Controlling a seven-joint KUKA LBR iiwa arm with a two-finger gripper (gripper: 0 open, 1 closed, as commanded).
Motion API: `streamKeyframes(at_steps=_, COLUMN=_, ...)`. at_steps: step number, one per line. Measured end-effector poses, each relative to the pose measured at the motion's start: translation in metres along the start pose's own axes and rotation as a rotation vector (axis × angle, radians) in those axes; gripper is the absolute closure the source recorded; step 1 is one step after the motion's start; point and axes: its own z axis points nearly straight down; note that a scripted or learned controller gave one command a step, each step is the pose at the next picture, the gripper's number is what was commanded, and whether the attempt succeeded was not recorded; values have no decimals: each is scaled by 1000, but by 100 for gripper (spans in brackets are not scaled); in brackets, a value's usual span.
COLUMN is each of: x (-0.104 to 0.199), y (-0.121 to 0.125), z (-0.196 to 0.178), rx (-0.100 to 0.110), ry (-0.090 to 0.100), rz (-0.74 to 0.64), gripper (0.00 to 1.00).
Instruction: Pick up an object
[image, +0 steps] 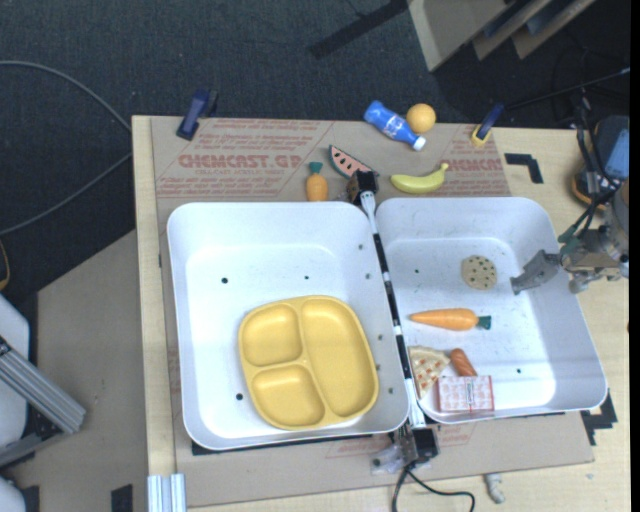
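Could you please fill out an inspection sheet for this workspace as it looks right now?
Surface: two white bins, left bin and right bin, on a cardboard-covered bench.
Job's things: cookie, carrot, pizza slice, sausage, pink box in right bin.
Clutter: yellow tray in left bin; banana, bottle, orange, watermelon slice behind bins.
Grippers: gripper over right bin's right side, holding nothing.
Cables: cable on floor.
Surroundings: dark carpet.

The left bin (190, 300) holds a yellow tray (308, 360) with three compartments. The right bin (520, 215) holds a cookie (479, 270), a carrot (445, 319), a pizza slice (427, 366), a sausage (462, 361) and a red box (465, 394), with the gripper (535, 272) over its right rim. Beyond the bins lie a banana (419, 180), a bottle (392, 124) and an orange (422, 117).
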Motion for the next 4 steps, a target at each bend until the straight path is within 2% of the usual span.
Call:
streamKeyframes(at_steps=1, x=59, y=-5, z=52, rx=2, ry=2, rz=-2, gripper=0)
streamKeyframes(at_steps=2, x=88, y=5, z=117, rx=-8, ry=-1, rz=-1, gripper=0)
streamKeyframes(at_steps=3, x=76, y=-48, z=131, rx=2, ry=0, rz=1, gripper=0)
streamKeyframes(at_steps=4, x=77, y=-48, z=121, rx=0, ry=0, rz=1, gripper=100)
